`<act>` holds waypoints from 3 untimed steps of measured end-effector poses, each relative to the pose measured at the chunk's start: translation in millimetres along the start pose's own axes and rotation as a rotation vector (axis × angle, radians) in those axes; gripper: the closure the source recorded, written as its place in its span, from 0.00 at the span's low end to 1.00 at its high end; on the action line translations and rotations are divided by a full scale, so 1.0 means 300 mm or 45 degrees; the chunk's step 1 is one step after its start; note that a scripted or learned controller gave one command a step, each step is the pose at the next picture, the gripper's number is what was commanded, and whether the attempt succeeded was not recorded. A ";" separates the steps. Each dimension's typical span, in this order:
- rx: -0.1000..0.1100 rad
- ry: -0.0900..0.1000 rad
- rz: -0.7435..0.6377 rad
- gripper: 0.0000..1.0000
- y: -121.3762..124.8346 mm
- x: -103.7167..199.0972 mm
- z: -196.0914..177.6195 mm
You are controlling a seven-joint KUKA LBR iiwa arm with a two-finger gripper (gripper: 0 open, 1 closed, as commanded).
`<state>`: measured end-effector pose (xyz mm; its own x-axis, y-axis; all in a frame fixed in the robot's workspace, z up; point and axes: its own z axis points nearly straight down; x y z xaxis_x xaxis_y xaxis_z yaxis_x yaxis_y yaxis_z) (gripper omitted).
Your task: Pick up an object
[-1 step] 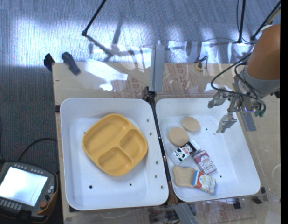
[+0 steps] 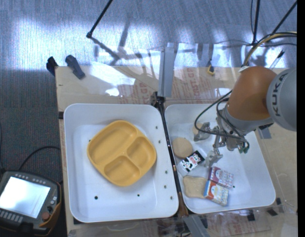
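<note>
Jaws (image 2: 215, 156) are down low in the right bin (image 2: 263, 181), just above the little black-and-white carton (image 2: 191, 162). Honestly can't tell how far they're parted, and nothing shows between them. Right beside the carton there's a round tan cookie-looking thing (image 2: 182, 146), then a slice of toast (image 2: 194, 186) touching a colourful packet (image 2: 219, 185) nearer the front. Over in the left bin (image 2: 76, 191), a yellow divided plate (image 2: 122, 152) sits flat. Both bins sit on the table (image 2: 108, 85).

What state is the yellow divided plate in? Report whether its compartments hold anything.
Empty. The yellow divided plate lies flat in the left bin, open side up, and all three compartments show bare yellow.
</note>
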<state>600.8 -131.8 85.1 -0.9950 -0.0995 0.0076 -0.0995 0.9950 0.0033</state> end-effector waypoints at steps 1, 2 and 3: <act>0.003 -0.016 -0.009 1.00 0.008 -0.016 -0.051; 0.007 -0.017 -0.757 1.00 0.211 -0.005 -0.349; 0.005 -0.009 -1.031 1.00 0.087 0.142 -0.328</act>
<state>556.6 -110.2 183.9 -0.6143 -0.7891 -0.0020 -0.7891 0.6143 0.0015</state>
